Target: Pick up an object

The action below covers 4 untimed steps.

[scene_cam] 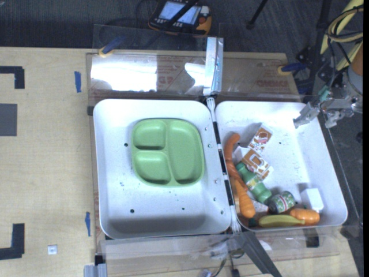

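Observation:
The right bin point(300, 154) holds a heap of toy food along its left and front sides. An orange carrot point(230, 146) lies by the divider, with a small carton point(261, 139) and a second carton point(254, 164) beside it. Below them lie a green bottle point(255, 185), a green can point(282, 202), another carrot point(245, 202), a yellow banana point(275, 220), an orange piece point(305, 215) and a white block point(314, 199). My gripper point(323, 111) hangs over the bin's far right corner, apart from all of these.
In the left bin point(109, 154) lies a green divided plate point(168, 151). A clear upright panel point(212, 65) stands behind the bins. Cables and a stand crowd the right edge near the arm point(346, 91). A handheld controller point(179, 15) lies at the back.

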{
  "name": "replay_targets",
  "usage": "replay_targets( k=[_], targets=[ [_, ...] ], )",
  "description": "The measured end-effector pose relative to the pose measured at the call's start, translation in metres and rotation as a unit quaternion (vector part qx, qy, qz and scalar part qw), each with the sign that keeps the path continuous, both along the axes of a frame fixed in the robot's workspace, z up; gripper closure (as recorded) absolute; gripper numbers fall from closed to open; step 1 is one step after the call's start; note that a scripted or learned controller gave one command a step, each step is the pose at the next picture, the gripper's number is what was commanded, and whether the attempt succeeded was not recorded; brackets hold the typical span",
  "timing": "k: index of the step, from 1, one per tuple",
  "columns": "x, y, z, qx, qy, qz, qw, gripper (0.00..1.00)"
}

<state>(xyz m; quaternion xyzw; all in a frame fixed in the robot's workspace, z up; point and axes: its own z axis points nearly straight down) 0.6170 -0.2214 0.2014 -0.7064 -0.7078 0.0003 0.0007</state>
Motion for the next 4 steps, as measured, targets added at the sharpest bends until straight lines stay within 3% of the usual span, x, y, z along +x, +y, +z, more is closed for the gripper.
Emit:
replay_targets(
  k=[1,2,3,4],
  targets=[
    [0.03,0.055,-0.075,-0.0009,-0.002,-0.025,0.9997,0.0],
    [0.023,0.088,-0.103,-0.0008,-0.002,-0.049,0.9988,0.0],
    [0.025,0.089,-0.092,-0.0015,-0.004,-0.048,0.9989,1.0],
    [0.043,0.174,-0.004,-0.0007,-0.001,0.036,0.9993,1.0]
  ],
)
